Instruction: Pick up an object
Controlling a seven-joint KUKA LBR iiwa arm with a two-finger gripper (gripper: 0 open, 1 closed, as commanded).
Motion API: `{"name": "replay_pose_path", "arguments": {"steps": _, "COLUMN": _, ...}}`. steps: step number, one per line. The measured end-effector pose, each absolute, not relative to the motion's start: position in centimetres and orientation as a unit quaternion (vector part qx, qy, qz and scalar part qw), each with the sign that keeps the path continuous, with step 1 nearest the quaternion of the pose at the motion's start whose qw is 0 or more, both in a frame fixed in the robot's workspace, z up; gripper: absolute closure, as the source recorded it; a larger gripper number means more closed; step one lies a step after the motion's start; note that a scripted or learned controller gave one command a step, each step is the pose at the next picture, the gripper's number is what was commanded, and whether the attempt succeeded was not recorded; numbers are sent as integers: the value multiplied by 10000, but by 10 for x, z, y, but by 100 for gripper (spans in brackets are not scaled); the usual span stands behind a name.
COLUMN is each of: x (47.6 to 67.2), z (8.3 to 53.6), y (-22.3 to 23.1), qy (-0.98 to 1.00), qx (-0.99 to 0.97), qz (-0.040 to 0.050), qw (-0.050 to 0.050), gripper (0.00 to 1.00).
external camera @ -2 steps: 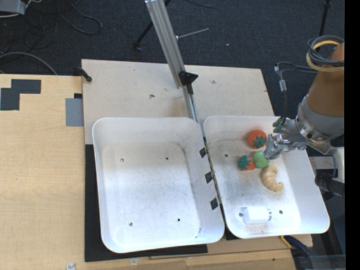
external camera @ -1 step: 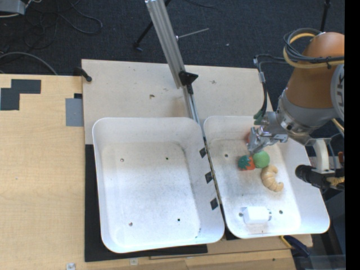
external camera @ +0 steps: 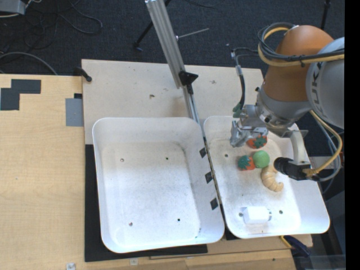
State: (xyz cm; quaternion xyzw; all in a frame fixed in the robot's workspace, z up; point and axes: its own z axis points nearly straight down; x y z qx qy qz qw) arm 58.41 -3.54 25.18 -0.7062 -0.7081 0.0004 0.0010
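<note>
Strawberry toy [external camera: 257, 142] sits under gripper [external camera: 243, 137] in right bin [external camera: 315, 218]; jaws' state unclear (can't tell); crowded w/ green ball [external camera: 261, 159], so a grab could slip.

Single fixed cam above bench, slanted down, mid-range; both bins [external camera: 107, 151] visible, arm [external camera: 298, 66] from right.

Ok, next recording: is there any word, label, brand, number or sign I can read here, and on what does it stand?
None can be read.
Grey arm housing: part of a dark marking at its left edge, cut off and blurred, illegible.
Small white rectangular block in the right shallow white bin: no print can be made out.
</note>
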Motion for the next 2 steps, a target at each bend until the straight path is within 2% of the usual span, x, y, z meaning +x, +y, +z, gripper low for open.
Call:
{"name": "replay_pose_path", "arguments": {"steps": 1, "x": 599, "z": 256, "y": 13, "qy": -7084, "qx": -7058, "qz": 0, "qw": 8, "gripper": 100}}
{"name": "replay_pose_path", "arguments": {"steps": 2, "x": 627, "z": 248, "y": 66, "qy": -7086, "qx": -7056, "qz": 1, "qw": 9, "gripper": 100}}
